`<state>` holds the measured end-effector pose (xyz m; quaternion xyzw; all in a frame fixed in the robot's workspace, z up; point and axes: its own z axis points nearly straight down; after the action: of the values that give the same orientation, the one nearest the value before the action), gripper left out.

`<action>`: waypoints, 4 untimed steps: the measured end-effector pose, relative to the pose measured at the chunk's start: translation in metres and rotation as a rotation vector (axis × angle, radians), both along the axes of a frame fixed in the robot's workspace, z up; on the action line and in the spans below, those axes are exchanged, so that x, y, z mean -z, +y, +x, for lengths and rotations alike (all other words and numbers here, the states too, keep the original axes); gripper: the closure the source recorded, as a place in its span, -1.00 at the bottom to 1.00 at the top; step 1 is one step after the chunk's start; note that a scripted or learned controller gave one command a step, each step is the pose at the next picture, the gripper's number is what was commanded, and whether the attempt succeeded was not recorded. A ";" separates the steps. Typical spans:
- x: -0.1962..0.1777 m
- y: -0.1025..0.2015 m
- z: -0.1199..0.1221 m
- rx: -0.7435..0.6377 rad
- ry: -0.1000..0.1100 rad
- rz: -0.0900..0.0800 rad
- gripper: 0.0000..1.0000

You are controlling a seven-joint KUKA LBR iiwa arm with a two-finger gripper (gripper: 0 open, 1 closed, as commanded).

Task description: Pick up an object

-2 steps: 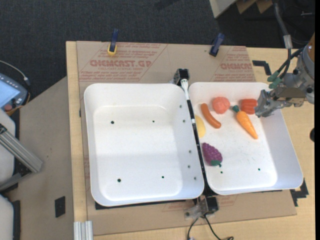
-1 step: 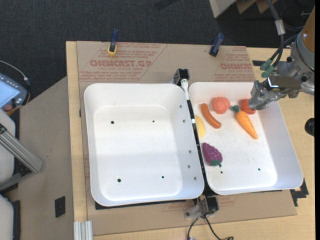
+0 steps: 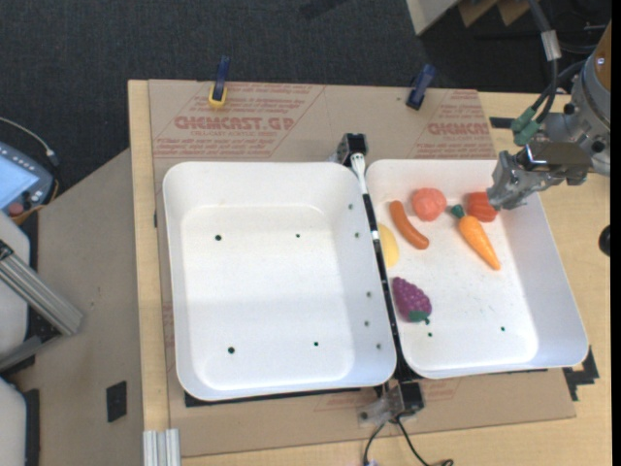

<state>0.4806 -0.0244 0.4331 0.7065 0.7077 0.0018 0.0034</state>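
Observation:
The right bin (image 3: pixel 543 289) holds several toy foods. A red piece (image 3: pixel 479 207) lies at its far side, and an orange carrot (image 3: pixel 479 242) lies just in front of it. A round pinkish-orange fruit (image 3: pixel 428 203) and an orange-red sausage (image 3: pixel 408 224) lie to their left. A yellow piece (image 3: pixel 388 247) rests against the bin's left wall, and purple grapes (image 3: pixel 411 299) sit nearer the front. My gripper (image 3: pixel 506 192) hangs low at the far right of this bin, right beside the red piece and partly over its right edge.
The left bin (image 3: pixel 262 280) sits beside the right one, with a black divider strip (image 3: pixel 373 250) between them. Both rest on a cardboard sheet (image 3: pixel 291 115) held by a yellow clamp (image 3: pixel 219 90) and a blue clamp (image 3: pixel 420 86). Cables run along the arm at the top right.

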 end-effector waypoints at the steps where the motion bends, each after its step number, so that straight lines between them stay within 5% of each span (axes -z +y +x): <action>1: -0.010 0.000 0.001 0.000 -0.004 -0.001 1.00; 4: -0.042 0.000 0.003 -0.001 -0.015 -0.005 1.00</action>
<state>0.4838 -0.0244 0.4746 0.7060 0.7081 0.0054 0.0103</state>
